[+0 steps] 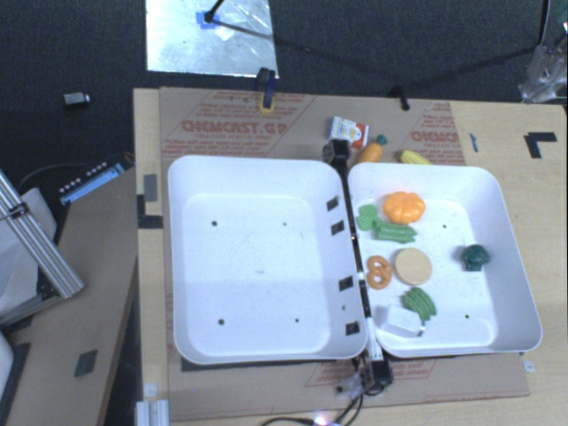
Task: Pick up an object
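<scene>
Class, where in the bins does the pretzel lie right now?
The pretzel lies in the right bin near its left wall, touching the left edge of the tan round disc, below the green vegetable.

Two white bins (257, 171), seven toy foods (404, 207)

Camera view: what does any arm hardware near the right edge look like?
A pale grey, shiny piece sits at the upper right edge, cut off by the frame; whether it belongs to the arm cannot be told. A thin black cable runs leftward from beside it. No markings are legible.
</scene>
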`<action>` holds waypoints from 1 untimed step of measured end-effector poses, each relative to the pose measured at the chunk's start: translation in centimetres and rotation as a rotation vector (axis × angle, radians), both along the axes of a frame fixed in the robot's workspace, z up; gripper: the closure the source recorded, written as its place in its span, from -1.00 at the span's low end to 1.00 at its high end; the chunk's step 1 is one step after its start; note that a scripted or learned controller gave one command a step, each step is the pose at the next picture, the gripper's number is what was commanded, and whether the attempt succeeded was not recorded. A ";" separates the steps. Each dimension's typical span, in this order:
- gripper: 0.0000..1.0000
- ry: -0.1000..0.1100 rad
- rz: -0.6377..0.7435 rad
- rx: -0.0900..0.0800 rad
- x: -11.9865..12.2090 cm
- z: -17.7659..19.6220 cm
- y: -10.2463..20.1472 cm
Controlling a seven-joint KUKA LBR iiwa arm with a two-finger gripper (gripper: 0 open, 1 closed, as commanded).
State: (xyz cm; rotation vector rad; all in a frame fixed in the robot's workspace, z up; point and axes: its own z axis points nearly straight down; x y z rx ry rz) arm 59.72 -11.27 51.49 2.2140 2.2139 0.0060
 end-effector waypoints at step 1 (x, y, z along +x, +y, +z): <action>1.00 0.019 -0.006 0.007 -11.6 -8.8 -3.3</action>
